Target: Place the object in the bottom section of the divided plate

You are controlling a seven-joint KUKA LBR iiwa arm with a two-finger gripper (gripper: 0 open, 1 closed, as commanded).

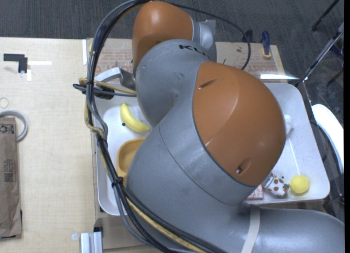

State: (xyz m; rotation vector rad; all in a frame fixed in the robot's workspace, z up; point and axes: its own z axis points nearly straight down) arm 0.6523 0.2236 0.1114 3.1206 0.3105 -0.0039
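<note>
Camera view: taken up largely by the grey arm [180,159], reaching across both white bins from the right. Gripper state: cannot be told from this angle. Treat nothing as held.

Location of parts:
- Left bin [103,194]: holds a yellow toy banana [133,119], lying free on the bin floor just above a curved orange dish [127,156]. Judged to be the divided plate, though largely covered by the arm; dividers not discernible.
- Right bin [306,109]: holds a yellow lemon-like ball [299,184] touching or just beside a small strawberry-printed item [276,187], both in the near corner.

Task object: not certain. Assume the banana, as the piece nearest the plate and apart from it.

Handling, by judgement:
- Probably light, hollow plastic; stiff, smooth, somewhat slippery.
- Not fragile; moderate closing force sufficient.
- Likely to roll or pivot about its curve if pinched off-centre.

Grasp point:
- Take hold across the thick middle of the body, closing across the narrow width, not along the length.
- Avoid the tapered tips; prone to squirting out.
- Keep clear of the black cable bundle [101,90] along the bin's left wall.
</note>
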